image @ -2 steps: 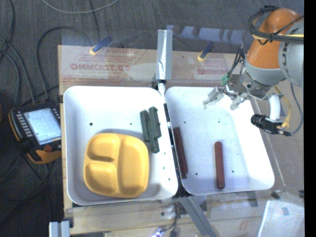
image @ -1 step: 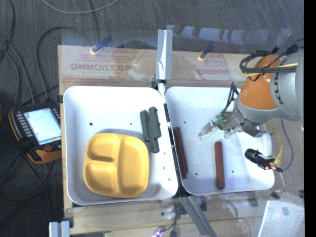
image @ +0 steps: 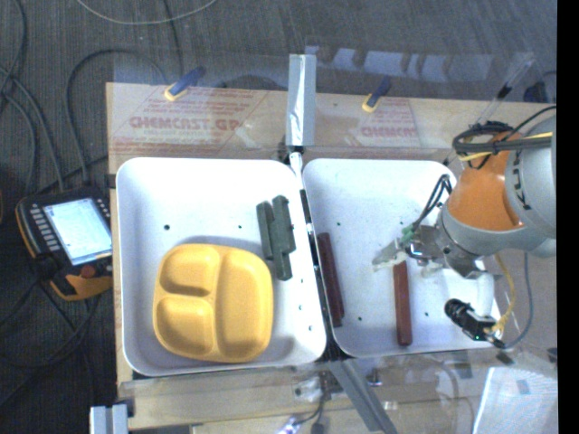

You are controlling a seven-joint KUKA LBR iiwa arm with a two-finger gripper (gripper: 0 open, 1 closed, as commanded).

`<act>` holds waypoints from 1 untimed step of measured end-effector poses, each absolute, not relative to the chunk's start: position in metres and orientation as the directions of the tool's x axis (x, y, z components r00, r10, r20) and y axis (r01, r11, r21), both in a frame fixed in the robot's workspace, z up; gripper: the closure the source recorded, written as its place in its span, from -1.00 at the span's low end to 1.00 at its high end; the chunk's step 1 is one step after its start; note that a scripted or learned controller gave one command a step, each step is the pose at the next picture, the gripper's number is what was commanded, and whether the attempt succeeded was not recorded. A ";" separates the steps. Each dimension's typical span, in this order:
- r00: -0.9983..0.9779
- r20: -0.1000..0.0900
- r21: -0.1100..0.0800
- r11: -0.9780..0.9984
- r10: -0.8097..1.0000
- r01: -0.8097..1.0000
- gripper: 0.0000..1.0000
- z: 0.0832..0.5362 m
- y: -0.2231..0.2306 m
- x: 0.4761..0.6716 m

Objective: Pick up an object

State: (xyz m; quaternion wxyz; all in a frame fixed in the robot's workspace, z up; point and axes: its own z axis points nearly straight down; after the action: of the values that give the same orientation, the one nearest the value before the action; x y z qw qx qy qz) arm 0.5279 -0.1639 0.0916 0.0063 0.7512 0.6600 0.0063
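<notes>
Just beside the gripper (image: 391, 254), low over the right bin (image: 362, 181) and toward its right side: near stick (image: 402, 304), brown, flat on the bin floor, running lengthwise from mid-bin toward the front wall, with its top end right at the gripper's tip. Touching or slightly apart: impossible to say. Open, closed or clamped on the stick: also impossible to tell from this slant.

Farther left in the same bin: wall stick (image: 328, 278), brown too and somewhat longer, hard against the left wall, well apart from the gripper. Bare white floor between the two sticks. Over the bin's right edge: the grey arm with its orange band, covering that corner.

Across the shared rims, in the left bin (image: 127, 242): yellow tray (image: 214, 301), split into three compartments, taking up most of the front half. Just behind its right corner: dark green piece (image: 276, 236), slightly slanted, close to the bin's right wall, looking like two bars side by side.

Off the bench, on the carpet at left: handheld pendant (image: 68, 233) with a lit screen, cables around it. At the back edge of the board: left clamp (image: 184, 82) and right clamp (image: 377, 95), both blue and yellow.

Counted: two bins, two brown sticks, one yellow tray, one dark green piece, two clamps, one pendant.
</notes>
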 end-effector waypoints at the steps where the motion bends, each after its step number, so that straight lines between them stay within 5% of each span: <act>1: 0.129 0.000 0.019 -0.129 0.992 0.991 1.00 0.102 -0.164 0.528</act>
State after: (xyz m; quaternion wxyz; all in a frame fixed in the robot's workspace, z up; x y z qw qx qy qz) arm 0.5285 -0.1644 0.1015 0.0071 0.7513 0.6599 0.0063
